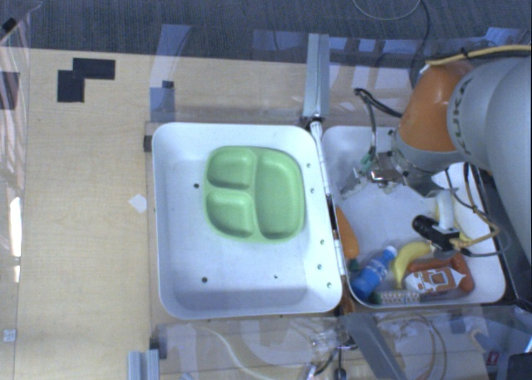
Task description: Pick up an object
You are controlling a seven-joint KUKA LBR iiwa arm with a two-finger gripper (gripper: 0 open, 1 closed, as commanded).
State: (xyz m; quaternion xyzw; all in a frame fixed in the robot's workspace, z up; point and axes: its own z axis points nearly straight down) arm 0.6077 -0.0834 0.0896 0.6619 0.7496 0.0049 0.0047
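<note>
My gripper (pixel 366 177) hangs over the upper left part of the right bin (pixel 332 150), above bare white floor, with no object touching it. Along that bin's near edge lie a blue bottle (pixel 374 270), a yellow banana (pixel 409 257) and a red-brown bottle with a label (pixel 437 279). A narrow orange object (pixel 349 237) rests against the bin's left wall. All of these sit below and to the right of the gripper, well apart from it.
The left bin (pixel 179 287) holds a green divided plate (pixel 254 192) in its middle. A metal divider rail (pixel 316 79) runs between the two bins at the back. The grey arm with its orange band (pixel 432 108) covers the right bin's far right corner.
</note>
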